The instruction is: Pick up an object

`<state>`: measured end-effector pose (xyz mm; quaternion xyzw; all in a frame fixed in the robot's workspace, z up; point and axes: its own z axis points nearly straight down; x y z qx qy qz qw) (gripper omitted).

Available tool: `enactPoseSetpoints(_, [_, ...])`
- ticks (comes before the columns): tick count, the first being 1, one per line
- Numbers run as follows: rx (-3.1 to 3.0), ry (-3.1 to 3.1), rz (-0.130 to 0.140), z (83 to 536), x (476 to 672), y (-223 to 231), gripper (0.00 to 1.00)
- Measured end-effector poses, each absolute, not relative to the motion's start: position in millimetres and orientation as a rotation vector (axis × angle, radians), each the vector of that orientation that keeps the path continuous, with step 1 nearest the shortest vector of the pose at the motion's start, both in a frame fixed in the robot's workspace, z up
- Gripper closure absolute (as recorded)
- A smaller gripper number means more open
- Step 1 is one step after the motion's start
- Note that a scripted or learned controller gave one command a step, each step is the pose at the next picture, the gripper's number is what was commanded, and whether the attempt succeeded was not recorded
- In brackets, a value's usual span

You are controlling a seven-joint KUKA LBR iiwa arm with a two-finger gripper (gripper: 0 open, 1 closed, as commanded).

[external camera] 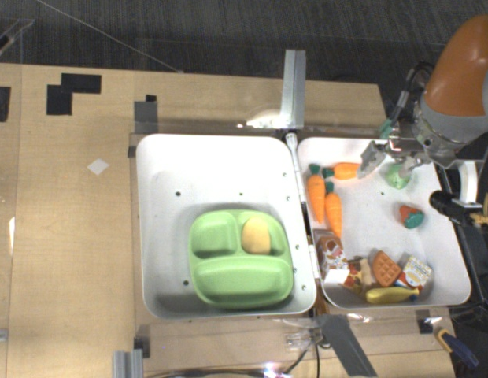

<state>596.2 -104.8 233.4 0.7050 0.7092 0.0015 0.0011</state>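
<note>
My gripper (390, 162) hangs over the far part of the right bin (456, 290), with its fingers spread open and nothing held between them. Just below it a small pale green item (398, 179) lies on the bin floor, partly covered by the gripper. A small carrot (346, 170) lies to the gripper's left. Two bigger carrots (316, 196) (333, 213) rest along the bin's left wall. A red and teal toy (412, 216) sits to the right.
At the right bin's near edge lie a snack packet (329, 252), a waffle (384, 268), a banana (390, 294) and a small box (417, 272). The left bin (165, 172) holds a green divided tray (228, 278) with a yellow fruit (256, 235).
</note>
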Motion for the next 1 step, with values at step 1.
enactPoseSetpoints(1, [1.999,2.419,0.005,185.3,561.4,-72.3,0.00])
